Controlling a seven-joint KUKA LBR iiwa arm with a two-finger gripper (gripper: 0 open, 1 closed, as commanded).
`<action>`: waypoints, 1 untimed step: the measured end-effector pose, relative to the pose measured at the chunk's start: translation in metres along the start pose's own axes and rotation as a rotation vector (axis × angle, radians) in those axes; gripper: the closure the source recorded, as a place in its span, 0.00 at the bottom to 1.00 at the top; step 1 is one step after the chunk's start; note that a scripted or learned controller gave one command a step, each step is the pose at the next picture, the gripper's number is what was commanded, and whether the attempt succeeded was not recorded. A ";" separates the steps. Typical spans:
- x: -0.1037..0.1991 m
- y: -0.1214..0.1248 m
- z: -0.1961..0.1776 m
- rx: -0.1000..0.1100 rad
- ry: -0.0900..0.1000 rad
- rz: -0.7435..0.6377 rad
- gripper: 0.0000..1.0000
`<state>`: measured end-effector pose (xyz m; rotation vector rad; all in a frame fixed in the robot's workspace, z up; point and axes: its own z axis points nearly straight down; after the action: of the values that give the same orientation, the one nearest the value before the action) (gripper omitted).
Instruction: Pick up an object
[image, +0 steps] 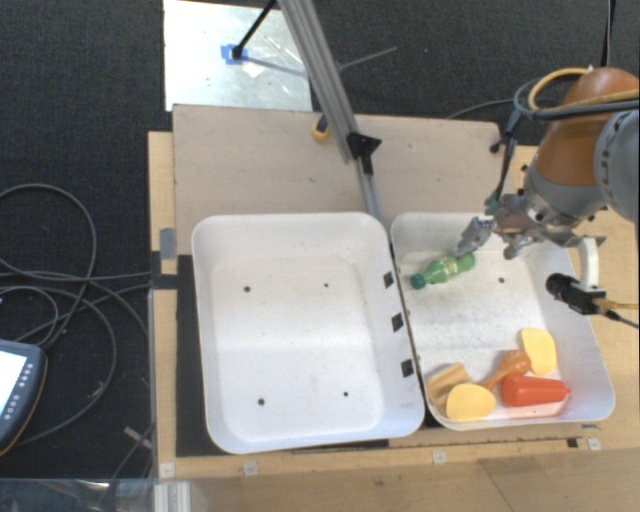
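Camera view, single, fixed. We look down from above the bench at a slant, from its near edge toward 12 o'clock. We stand far enough back to take in both white bins whole: left bin toward 9 o'clock, right bin toward 3 o'clock. The arm enters at 2 o'clock. Dark floor borders the bench at 9 and 12 o'clock.

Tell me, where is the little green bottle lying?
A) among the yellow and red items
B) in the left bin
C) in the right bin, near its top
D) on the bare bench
C: the green bottle lies in the right bin, just below the gripper.
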<state>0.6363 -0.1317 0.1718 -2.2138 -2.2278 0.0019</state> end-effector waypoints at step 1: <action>-0.001 0.009 0.056 -0.004 0.002 0.000 0.00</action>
<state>0.6451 -0.1325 0.1159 -2.2153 -2.2287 -0.0049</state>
